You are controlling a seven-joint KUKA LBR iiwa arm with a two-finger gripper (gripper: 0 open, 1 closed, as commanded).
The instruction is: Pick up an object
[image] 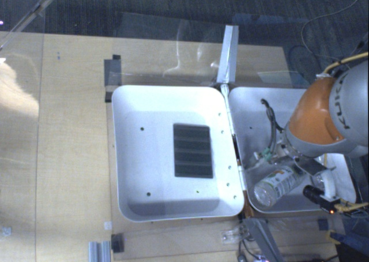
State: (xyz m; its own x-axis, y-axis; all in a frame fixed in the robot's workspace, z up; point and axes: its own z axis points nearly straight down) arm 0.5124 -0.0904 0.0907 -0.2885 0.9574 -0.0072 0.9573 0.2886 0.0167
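Jaws hidden under the grey-and-orange arm (323, 119); I cannot tell their state.
Clear plastic bottle (277, 184) lies in the right white bin (253, 105): light, slippery, crushable, best gripped mid-body.

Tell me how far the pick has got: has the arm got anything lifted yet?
Done: the arm has reached over the right bin. In hand: its wrist sits just above a clear plastic bottle lying on its side on the bin floor. Left: a confirmed grasp and the lift; the bottle looks unlifted. The left bin holds a dark ridged block.
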